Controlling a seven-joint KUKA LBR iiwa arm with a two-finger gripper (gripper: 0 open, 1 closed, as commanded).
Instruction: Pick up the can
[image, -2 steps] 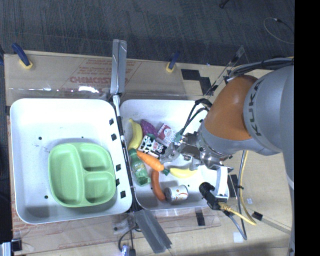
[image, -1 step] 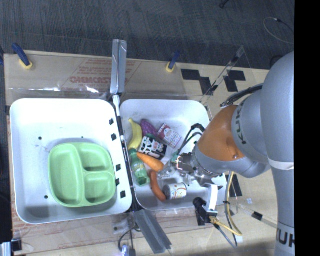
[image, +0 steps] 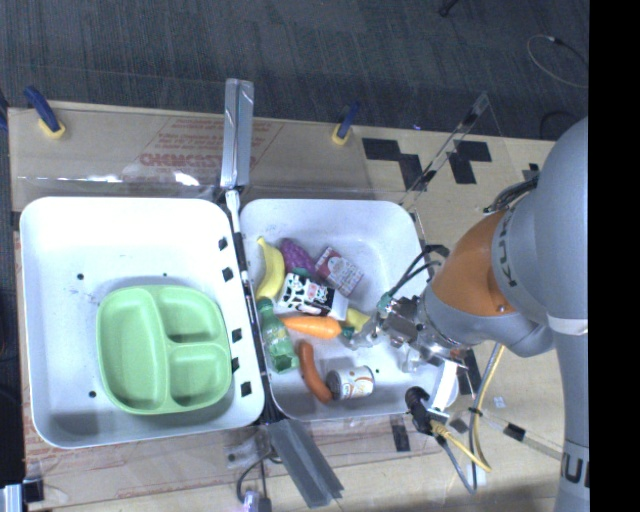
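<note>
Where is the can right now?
The can lies on its side near the front edge of the right bin, beside the sausage, below the carrot.

can (image: 352, 383) | silver, red-marked label | on its side | right bin, front edge

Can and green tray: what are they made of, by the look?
Can: probably metal with a printed label; its end looks pale and shiny, though blurred. Green tray: likely moulded plastic, matte to satin, with an even pale-green colour, rounded compartment walls and soft highlights.
</note>
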